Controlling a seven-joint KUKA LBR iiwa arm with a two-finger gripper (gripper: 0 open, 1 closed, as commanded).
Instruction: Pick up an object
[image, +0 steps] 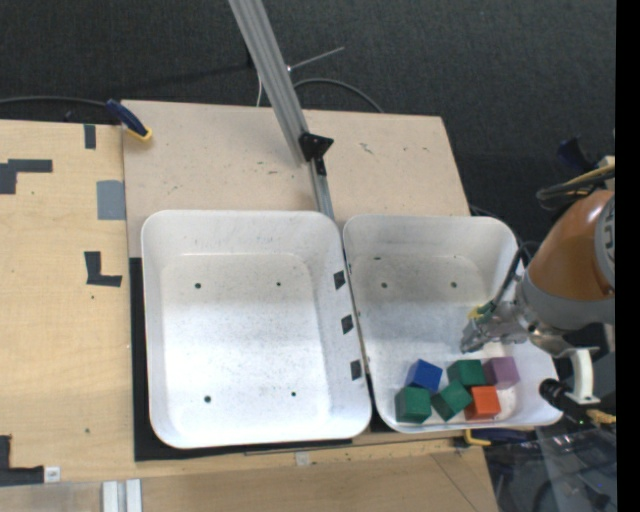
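Several small blocks lie bunched in the near right corner of the right bin (430, 250): a blue block (425, 375), two green blocks (413, 404) (452, 399), another green one (468, 373), an orange block (485, 402) and a purple block (502, 372). My gripper (478, 334) hangs at the right side of that bin, just above and behind the cluster, close to the green and purple blocks. Nothing shows between its fingers.
The left bin (160, 300) stands beside the right one, sharing a middle wall. A grey metal pole (285, 95) slants down from the top to the bins' back edge. The arm's orange band (580, 250) sits over the right bin's right rim.
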